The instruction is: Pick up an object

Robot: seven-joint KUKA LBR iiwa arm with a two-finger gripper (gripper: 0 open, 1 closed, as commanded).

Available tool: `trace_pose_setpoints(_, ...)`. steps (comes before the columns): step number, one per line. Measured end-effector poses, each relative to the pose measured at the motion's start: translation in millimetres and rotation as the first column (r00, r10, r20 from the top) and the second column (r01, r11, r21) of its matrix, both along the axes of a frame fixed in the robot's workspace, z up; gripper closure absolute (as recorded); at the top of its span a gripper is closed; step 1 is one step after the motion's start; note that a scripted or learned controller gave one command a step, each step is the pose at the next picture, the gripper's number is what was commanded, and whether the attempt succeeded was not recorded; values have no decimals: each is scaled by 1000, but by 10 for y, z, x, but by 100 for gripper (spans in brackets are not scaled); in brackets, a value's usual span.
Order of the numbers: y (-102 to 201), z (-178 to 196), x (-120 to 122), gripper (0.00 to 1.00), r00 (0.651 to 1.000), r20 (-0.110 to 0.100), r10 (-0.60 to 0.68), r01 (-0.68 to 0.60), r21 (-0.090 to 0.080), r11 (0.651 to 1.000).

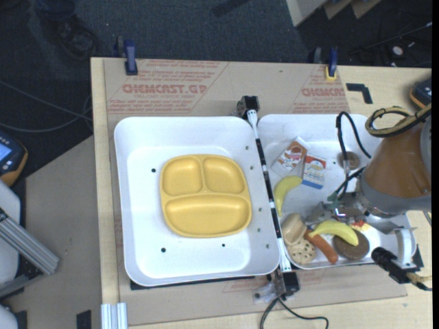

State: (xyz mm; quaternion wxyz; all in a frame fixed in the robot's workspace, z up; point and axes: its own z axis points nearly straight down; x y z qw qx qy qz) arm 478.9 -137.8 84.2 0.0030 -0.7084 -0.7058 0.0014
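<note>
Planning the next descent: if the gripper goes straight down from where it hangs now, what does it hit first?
Most likely the banana in the right bin: the gripper hangs right at it, above the brown disc and sausage. Depth is hard to judge from this slanted view.

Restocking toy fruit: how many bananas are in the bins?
2, both in the right bin: one banana near its left wall, another by the gripper. The arm may hide more.
</note>
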Motion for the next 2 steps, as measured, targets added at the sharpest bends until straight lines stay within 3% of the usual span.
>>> trace_pose_setpoints(1,2,104,42,100,1000,10,2,-2,-3,1000)
trace_pose_setpoints(2,235,750,714,100,1000,18,10,-10,-4,1000)
